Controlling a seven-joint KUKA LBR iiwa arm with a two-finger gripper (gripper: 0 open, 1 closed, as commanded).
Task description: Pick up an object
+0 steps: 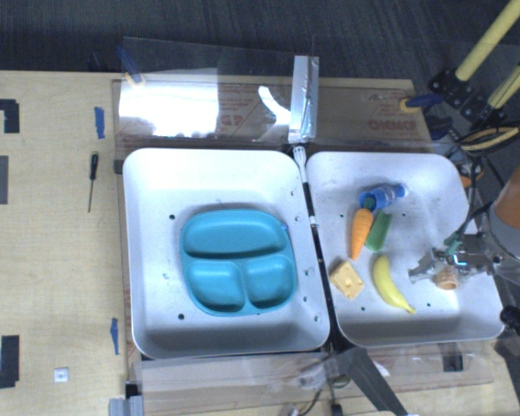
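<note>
Left bin (147,232): blue divided tray (237,261). Right bin (433,173): toy carrot (360,230), green piece (380,230), blue cap (380,197), cheese wedge (347,279), banana (388,283). Gripper (440,269) low at right wall, over small tan object (446,277); grasp unclear. Banana likely light, stiff, smooth plastic; grip across middle.

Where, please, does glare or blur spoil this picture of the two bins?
In the camera view, strong glare whitens the clear sheet behind the left bin; the right bin is evenly lit; the gripper looks soft and cluttered, while the blue tray and banana are sharp.
</note>
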